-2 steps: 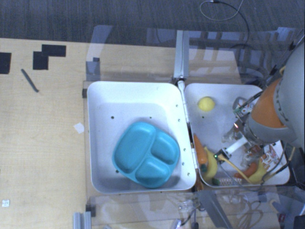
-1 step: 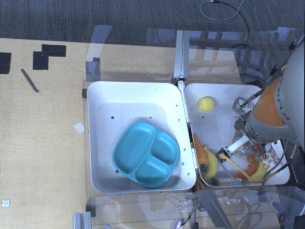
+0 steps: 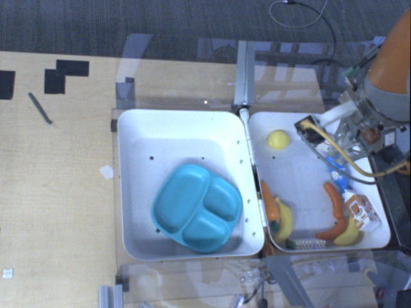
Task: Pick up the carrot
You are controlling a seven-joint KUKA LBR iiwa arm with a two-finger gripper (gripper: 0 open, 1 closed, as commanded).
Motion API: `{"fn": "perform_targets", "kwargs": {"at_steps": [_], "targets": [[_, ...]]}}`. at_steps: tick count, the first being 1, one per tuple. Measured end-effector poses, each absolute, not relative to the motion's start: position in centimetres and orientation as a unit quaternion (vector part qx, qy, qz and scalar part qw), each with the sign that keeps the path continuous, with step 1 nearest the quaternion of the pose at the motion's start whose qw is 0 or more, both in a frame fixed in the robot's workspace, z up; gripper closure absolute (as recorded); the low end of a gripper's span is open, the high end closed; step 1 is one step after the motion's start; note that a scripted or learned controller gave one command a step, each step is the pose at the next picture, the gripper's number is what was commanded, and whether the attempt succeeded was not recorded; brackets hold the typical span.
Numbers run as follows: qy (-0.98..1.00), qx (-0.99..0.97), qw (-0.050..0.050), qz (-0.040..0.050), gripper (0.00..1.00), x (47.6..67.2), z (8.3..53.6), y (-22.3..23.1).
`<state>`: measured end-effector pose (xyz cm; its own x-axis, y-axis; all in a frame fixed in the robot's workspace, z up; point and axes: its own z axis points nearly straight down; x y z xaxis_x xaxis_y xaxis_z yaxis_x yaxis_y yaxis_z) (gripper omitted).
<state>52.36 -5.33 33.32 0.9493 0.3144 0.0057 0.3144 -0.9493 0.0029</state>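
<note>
A single fixed camera looks down from above the pale wooden bench (image 3: 58, 191) at a slant, tilted so that a strip of dark grey carpeted floor (image 3: 160, 8) fills the top of the frame beyond the bench's far edge. It stands far enough back to take in both shallow white plastic bins: the left bin (image 3: 135, 172) lies near the centre of the view, and the right bin (image 3: 308, 178) sits toward the right side. The grey arm with its orange band (image 3: 392, 63) enters at the upper right, cut off by the frame. The bench's near edge falls below the bottom border.
</note>
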Motion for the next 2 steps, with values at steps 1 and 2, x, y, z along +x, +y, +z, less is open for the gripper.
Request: {"fn": "perform_targets", "kwargs": {"at_steps": [1, 2], "targets": [[0.123, 0.992, 0.001, 0.0030, 1.00, 48.8, 37.2, -8.5], [0.154, 0.988, 0.000, -0.0003, 1.00, 50.7, 18.3, -6.8]]}}
